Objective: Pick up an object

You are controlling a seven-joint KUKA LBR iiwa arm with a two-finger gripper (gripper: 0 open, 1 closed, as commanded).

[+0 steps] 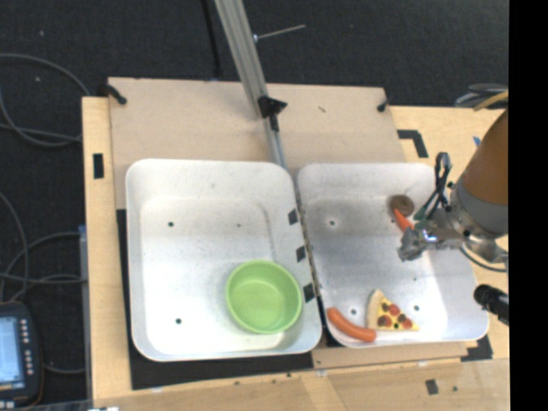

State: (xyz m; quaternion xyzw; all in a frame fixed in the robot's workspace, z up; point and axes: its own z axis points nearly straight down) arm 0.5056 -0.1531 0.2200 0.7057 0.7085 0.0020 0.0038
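Observation:
In the right bin (342,229) lie three small things. A brown-topped orange piece (400,207) sits near the bin's far right. A pizza slice (390,313) and a red sausage (351,325) rest along the front edge. A green bowl (264,295) stands in the left bin (188,229) at its front right. My gripper (410,247) hangs low over the right bin, just in front of the brown-and-orange piece and close beside it. I see nothing held in it.
The arm's orange band (488,174) and grey wrist (467,225) overhang the right bin's right side. A slanted metal pole (244,50) rises behind the bins. A raised divider (301,238) separates them. Cables lie on the dark floor at left.

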